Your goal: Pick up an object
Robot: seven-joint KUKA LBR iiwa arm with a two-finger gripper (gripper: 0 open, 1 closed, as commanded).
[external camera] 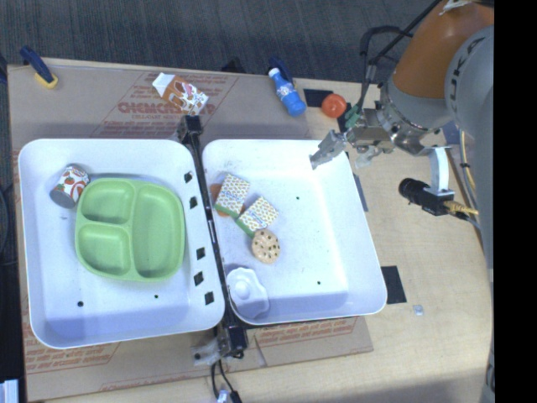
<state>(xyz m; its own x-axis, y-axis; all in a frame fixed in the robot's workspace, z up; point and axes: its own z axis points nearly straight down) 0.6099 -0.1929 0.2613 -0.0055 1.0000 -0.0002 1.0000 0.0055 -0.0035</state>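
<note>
Gripper (329, 151) hangs at the upper right of the frame, over the top right corner of the right bin (336, 263); how far it is open I cannot tell, and I see nothing held in it.

The things to pick lie in the left half of this bin, well apart from the gripper: two patterned packets (247, 201), touching each other, a round cookie (265, 246) just below them, and a white cup-like piece (243, 290) in the lower left corner.

I judge that a grasp can fail because the packets overlap and may slide or come up together. The cookie is flat and low, so the gripper may close above it. The white piece sits against the bin wall, where the gripper may hit the rim.

By count: two white bins, two packets and one cookie. The left bin (38, 250) holds one green divided plate (130, 228) and one small can (70, 184). On the worktop (428, 309) above the bins lie one blue bottle (288, 91), one orange ball (334, 105) and one small carton (180, 93).
</note>
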